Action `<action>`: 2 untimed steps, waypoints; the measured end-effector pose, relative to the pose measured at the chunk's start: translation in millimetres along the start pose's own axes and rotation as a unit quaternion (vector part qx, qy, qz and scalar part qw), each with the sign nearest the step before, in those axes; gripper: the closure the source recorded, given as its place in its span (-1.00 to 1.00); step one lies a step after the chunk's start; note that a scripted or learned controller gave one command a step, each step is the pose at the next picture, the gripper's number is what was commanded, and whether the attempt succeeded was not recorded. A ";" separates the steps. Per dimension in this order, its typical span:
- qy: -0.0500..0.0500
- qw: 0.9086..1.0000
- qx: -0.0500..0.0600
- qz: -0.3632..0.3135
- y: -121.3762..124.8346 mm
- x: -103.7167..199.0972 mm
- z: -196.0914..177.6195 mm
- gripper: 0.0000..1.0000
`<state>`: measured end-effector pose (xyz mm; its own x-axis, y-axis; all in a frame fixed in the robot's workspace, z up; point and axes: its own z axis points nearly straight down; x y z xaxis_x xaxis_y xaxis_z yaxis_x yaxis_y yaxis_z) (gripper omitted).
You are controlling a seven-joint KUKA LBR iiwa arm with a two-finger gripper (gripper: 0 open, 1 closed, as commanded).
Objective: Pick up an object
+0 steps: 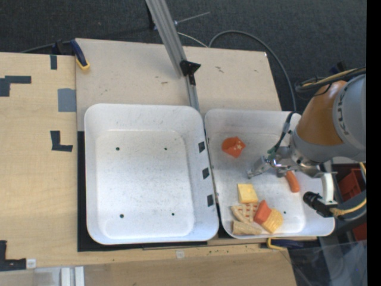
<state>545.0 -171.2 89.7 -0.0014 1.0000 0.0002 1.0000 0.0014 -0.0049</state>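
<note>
You see the gripper [260, 170] low in the right bin [250, 121] near the yellow block [247, 193], apparently reaching for a pick; whether its fingers grip anything, you cannot tell.

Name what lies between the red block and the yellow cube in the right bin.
Bare white bin floor separates the red block from the yellow cube in the camera view.
</note>
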 end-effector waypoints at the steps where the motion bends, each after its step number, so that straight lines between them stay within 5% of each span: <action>1: 0.000 1.000 -0.001 0.000 0.8 0.4 -12.4 1.00; 2: -0.001 1.000 -0.005 0.000 -5.0 0.9 -72.8 1.00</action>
<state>540.3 -170.3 162.6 -0.0010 1.0000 -0.0014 1.0000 0.0010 0.0043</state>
